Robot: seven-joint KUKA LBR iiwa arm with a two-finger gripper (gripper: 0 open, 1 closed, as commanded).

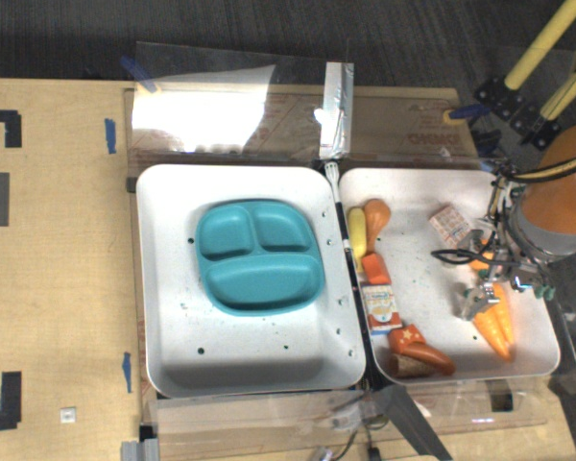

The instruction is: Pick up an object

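My gripper (474, 302) hangs low over the right part of the right bin (418, 277), with its wrist and black cables just above it. An orange carrot (496, 327) lies right beside the gripper tip, on its lower right, and I cannot tell whether they touch. A small patterned packet (448, 223) lies up and left of the gripper. Along the bin's left wall lie a yellow banana-like piece (356, 230), an orange pear-like piece (375, 215), a small carton (379, 303) and a red sausage-like piece (418, 349).
The left bin (173, 344) holds a teal divided plate (259, 255). The arm's orange band (560, 195) stands over the right bin's right rim. Yellow bars (547, 32) cross the top right. A clear plastic sheet (221, 109) lies behind the bins.
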